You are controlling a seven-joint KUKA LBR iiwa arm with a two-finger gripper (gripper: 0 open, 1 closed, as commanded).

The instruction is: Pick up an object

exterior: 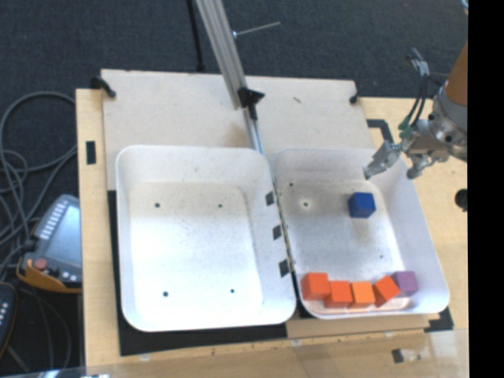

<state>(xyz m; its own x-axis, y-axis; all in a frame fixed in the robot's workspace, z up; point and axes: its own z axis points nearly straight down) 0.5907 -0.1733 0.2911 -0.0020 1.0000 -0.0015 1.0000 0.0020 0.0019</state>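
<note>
Pincer [398, 158]: fingers spread open, nothing between them, hovering over right bin's [417, 219] far right rim. Blue cube [361, 205]: nearest object, just inward and toward the desk's near edge, standing alone.

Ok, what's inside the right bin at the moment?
Inside the right bin: a blue cube alone near the middle, and along the near wall four orange blocks with a purple block. Whether anything lies hidden behind that row cannot be seen.

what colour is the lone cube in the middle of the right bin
Blue. The cube sits apart from the others in the right bin, clearest in the camera view.
</note>
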